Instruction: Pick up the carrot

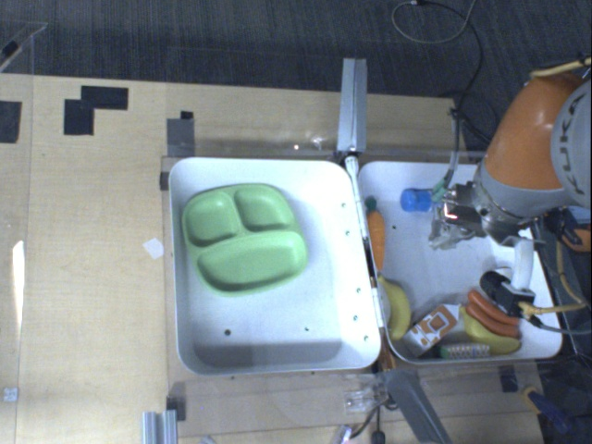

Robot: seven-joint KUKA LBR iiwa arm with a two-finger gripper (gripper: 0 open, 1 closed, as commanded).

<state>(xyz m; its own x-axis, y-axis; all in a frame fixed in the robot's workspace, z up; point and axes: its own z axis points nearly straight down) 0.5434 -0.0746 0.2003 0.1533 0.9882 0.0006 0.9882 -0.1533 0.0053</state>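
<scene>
I'm on the approach: pincer (450, 229), grip state probably unreadable, must cross left to the carrot (376, 236).

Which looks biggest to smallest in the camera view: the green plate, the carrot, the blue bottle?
1. Green plate, by far the largest.
2. Carrot, a thin strip against the right bin's left wall.
3. Blue bottle, though close to the carrot in apparent size, so that order is unsure.
</scene>
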